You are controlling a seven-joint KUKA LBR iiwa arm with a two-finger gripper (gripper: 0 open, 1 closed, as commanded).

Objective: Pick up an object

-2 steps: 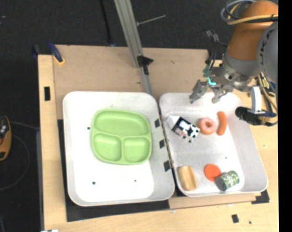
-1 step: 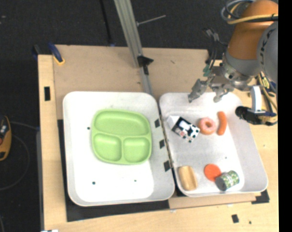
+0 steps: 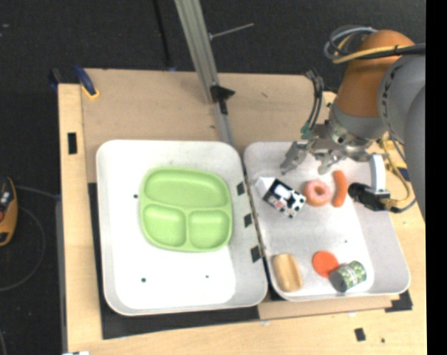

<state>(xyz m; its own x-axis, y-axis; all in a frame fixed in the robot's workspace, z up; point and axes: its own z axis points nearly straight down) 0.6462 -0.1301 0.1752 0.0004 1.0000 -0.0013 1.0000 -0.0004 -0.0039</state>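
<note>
Nothing lifted yet: pink donut (image 3: pixel 317 192), orange sausage (image 3: pixel 340 188) and black-and-white cube (image 3: pixel 281 197) all lying flat in the far half of the right bin (image 3: pixel 371 235), with bread roll (image 3: pixel 287 271), orange disc (image 3: pixel 325 262) and green can (image 3: pixel 349 275) near its front rim. Pincer (image 3: pixel 312 159) spread open and empty just above the donut, so descent, closing and lift all left, by this reading. Open floor mid-bin; tight between cube, donut and sausage; left bin (image 3: pixel 120 272) carrying a green tray (image 3: pixel 186 210).
</note>
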